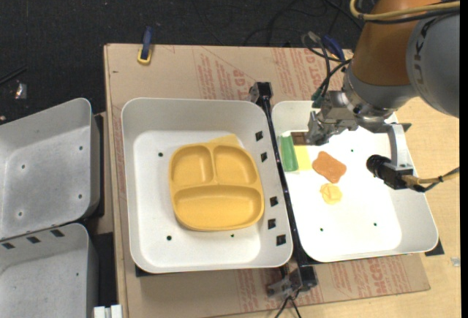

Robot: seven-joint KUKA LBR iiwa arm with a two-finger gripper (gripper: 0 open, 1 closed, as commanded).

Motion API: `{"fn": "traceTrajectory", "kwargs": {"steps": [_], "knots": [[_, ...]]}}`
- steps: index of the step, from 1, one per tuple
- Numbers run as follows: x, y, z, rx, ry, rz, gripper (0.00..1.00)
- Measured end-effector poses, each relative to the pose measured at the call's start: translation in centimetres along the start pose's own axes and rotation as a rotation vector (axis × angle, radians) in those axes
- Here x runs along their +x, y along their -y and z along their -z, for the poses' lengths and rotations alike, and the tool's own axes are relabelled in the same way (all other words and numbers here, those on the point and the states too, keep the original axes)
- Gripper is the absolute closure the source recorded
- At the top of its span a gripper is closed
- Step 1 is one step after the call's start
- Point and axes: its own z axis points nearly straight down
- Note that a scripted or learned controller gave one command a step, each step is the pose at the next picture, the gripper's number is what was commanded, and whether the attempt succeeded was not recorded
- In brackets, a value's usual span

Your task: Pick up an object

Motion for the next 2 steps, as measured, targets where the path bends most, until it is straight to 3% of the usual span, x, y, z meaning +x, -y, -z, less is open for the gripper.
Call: {"fn": "traceTrajectory", "kwargs": {"steps": [1, 2], "knots": [[4.7, -2.0, 0.6, -0.002, -0.001, 0.000, 1.00], [9.5, -4.3, -1.1, 0.000, 0.000, 0.000, 1.00]]}}
